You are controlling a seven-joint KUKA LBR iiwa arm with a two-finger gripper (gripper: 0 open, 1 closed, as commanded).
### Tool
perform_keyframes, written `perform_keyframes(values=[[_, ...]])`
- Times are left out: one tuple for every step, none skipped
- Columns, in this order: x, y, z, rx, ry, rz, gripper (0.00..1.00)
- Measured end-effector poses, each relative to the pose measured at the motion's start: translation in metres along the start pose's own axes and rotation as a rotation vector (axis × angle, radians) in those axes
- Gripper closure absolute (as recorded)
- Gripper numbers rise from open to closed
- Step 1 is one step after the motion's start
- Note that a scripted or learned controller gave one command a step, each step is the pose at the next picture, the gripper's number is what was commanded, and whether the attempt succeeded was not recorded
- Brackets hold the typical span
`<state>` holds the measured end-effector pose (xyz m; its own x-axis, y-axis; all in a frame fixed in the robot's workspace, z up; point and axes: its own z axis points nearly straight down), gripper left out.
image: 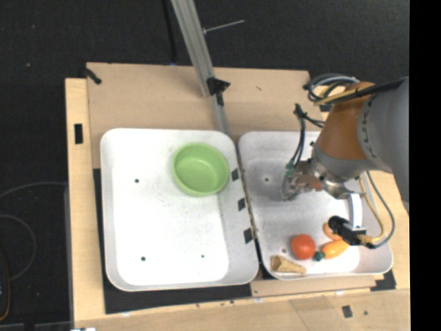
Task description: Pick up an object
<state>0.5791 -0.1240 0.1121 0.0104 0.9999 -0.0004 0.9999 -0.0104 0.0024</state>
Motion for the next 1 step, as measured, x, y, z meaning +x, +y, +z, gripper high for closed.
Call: perform_keyframes(values=[[-0.0007,0.0024,-0.0608,0.0,0.0,-0.012,1.0]])
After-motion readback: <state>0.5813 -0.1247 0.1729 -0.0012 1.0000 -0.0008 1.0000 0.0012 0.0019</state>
